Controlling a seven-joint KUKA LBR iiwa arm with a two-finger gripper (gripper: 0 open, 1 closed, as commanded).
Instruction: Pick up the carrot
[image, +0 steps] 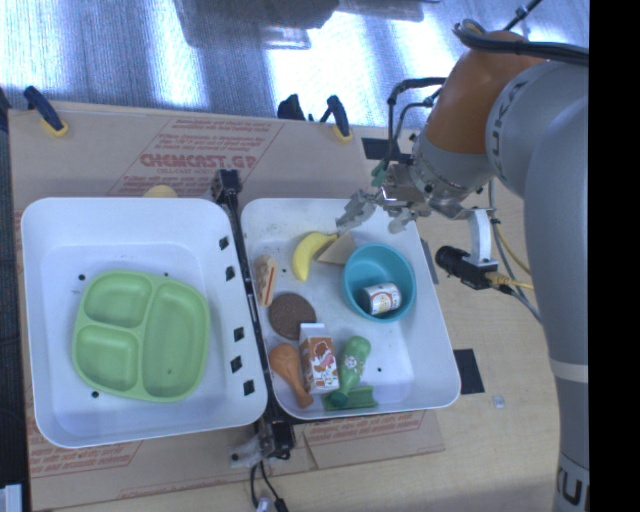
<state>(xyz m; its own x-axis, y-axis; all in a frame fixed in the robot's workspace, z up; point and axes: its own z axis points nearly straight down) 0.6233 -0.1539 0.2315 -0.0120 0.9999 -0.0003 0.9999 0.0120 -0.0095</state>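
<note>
Left white bin (40, 300): light-green three-compartment plastic tray (141, 337) at centre. Right white bin (440, 375): hot-dog toy (265, 279) by left wall, brown round patty (292, 314) below it, yellow banana (311, 253) above, small juice carton (319, 362) flanked by chicken drumstick (288, 371) and green-topped carrot (352, 365) near front wall. Blue bowl (360, 290) holds small can (382, 298). Gripper (378, 213) above bin's far right part, well apart from carrot; fingers spread, nothing between.

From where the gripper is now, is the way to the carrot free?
Probably yes. The carrot lies uncovered at the near left corner of the right bin, with nothing on top. The gripper hovers over the bin's far side. The juice carton lies close beside the carrot, so room is tight.
</note>
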